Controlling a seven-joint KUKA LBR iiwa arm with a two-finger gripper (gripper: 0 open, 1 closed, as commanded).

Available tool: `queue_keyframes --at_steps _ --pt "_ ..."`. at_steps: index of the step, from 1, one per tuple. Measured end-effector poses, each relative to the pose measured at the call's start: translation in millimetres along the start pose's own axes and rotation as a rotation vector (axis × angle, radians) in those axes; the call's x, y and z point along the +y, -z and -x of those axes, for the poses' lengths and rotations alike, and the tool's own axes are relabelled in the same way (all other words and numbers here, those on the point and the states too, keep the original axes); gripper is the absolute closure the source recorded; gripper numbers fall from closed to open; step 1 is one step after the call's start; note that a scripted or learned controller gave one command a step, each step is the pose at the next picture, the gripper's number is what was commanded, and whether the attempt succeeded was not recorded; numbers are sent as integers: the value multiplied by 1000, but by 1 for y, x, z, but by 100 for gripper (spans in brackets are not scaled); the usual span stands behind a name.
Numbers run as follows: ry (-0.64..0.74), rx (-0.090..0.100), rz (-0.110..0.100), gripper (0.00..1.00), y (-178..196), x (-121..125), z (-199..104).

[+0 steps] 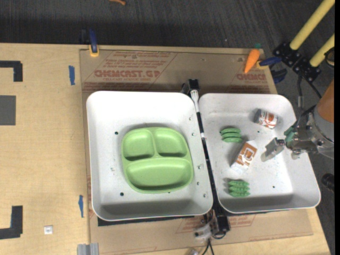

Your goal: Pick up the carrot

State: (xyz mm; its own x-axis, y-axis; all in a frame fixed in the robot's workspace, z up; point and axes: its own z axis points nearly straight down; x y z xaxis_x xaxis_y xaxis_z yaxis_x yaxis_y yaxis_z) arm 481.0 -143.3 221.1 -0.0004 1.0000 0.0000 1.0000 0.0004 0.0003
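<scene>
Two shallow white plastic bins sit side by side on the wooden bench (48, 142). The left bin (101, 142) holds a light green plastic divided plate (156, 159) with three compartments, lying flat near its middle. The right bin (276, 190) holds a small white and red can (265, 118) on its side near the far wall, a brown and white carton (246, 155) near the middle, and two green ridged toy vegetables, one (231, 135) toward the far left and one (237, 188) toward the near side. The small orange carrot (252, 60) lies outside both bins, on the bench beyond the right bin's far edge. The gripper (276, 149) hangs over the right side of the right bin, just beside the carton; whether it is apart or together cannot be told.
</scene>
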Motion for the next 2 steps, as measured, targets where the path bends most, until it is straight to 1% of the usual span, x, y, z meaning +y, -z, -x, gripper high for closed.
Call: queue_keyframes --at_steps 1,2 --pt "-279 2 -4 0 -78 -2 -36" --pt "-279 1 -2 100 -68 -2 -36"
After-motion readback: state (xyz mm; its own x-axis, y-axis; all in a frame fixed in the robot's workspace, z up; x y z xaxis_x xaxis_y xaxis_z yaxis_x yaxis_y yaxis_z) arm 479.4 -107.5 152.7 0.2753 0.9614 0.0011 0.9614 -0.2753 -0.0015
